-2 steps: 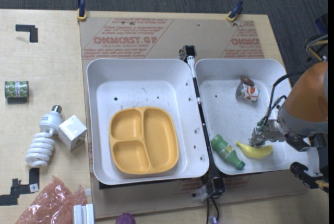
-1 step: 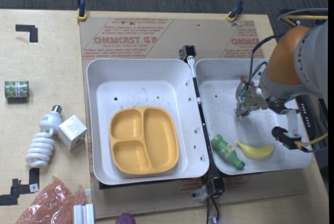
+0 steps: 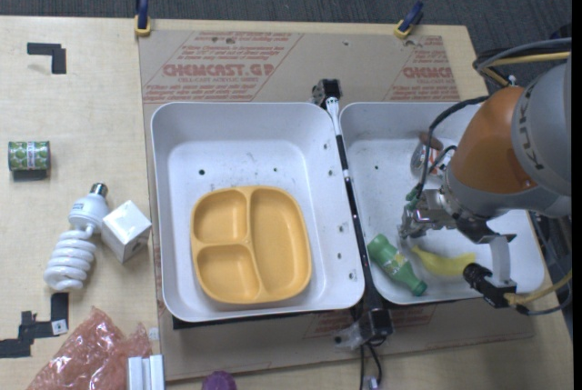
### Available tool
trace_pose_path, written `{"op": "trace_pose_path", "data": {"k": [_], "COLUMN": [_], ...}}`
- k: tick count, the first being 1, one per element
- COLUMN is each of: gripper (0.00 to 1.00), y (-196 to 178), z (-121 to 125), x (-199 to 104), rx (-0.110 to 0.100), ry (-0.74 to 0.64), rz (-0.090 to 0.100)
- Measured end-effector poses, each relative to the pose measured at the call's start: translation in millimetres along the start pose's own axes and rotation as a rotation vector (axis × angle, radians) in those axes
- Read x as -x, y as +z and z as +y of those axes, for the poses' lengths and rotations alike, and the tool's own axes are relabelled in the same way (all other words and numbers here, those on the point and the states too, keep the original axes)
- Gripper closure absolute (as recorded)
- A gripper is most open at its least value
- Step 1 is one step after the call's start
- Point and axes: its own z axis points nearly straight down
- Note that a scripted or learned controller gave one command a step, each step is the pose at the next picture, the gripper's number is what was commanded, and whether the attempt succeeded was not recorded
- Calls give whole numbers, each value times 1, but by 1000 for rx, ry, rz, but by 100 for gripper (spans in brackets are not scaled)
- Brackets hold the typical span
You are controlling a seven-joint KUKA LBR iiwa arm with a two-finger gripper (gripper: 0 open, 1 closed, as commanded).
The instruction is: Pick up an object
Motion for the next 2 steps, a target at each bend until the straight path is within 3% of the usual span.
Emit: {"op": "trace_pose_path", "data": {"k": [1,2], "gripper": [100,100], "y": [-10,-23], "z": [1,-3], "x": [1,71], "rx": [3,3], "ry": [1,-1], "rz": [-1,-1]}}
